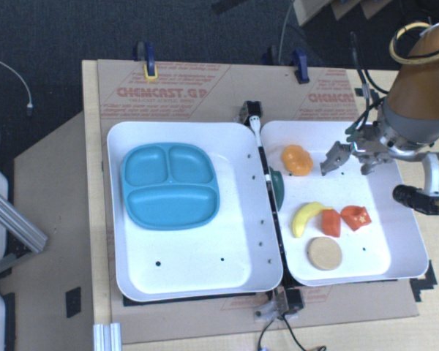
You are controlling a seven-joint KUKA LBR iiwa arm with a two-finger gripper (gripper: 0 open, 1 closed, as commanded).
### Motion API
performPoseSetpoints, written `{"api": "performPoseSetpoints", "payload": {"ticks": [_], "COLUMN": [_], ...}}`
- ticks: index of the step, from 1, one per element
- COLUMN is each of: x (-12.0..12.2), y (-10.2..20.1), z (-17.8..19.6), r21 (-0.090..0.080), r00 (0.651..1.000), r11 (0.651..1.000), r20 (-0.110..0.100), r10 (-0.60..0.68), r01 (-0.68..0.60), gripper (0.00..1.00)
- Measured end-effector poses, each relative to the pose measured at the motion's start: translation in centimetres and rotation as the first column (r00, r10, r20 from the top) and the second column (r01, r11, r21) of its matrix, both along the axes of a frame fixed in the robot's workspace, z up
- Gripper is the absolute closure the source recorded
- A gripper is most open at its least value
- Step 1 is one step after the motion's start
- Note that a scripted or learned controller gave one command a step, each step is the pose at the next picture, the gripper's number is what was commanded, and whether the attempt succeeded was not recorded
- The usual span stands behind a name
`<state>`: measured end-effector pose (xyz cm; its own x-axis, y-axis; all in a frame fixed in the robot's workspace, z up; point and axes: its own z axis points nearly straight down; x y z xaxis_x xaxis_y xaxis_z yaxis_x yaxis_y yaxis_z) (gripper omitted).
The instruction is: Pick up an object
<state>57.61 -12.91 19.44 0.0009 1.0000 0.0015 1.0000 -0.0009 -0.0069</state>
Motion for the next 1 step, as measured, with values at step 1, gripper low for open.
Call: {"api": "performPoseSetpoints", "payload": {"ticks": [1], "x": [0.16], "y": [-0.03], "z": [-4.34], "r21": [0.0], "r00": [1.0], "r11": [1.0], "r20": [0.0], "r10": [0.001], "r01": [-0.001], "gripper": [0.0]}}
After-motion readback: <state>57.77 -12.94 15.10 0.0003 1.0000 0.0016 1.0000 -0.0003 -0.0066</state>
